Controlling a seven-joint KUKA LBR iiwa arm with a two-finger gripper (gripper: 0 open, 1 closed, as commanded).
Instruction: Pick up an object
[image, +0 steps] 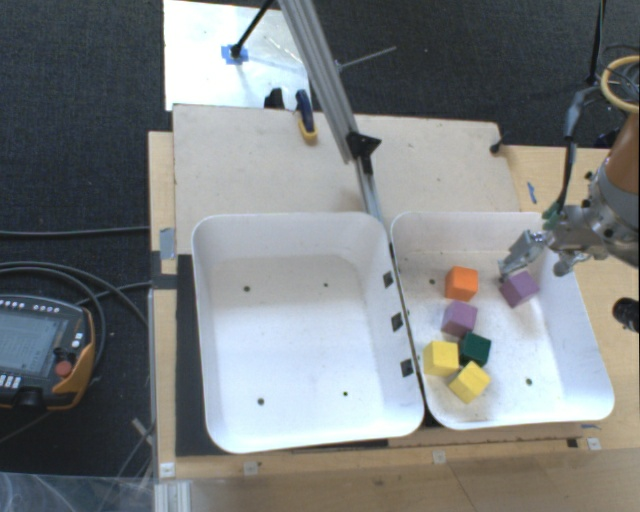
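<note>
Arm (615, 190) cut off at right edge

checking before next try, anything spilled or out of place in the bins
Nothing spilled. All six blocks lie in the right bin; the purple block by the gripper sits apart from the cluster, tilted.

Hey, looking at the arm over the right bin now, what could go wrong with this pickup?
1. The gripper sits right above a purple block near the right bin's far side; a slightly off grasp may just push it away.
2. The other blocks, like the orange one, lie close together, so a later descent there might jam.
</note>
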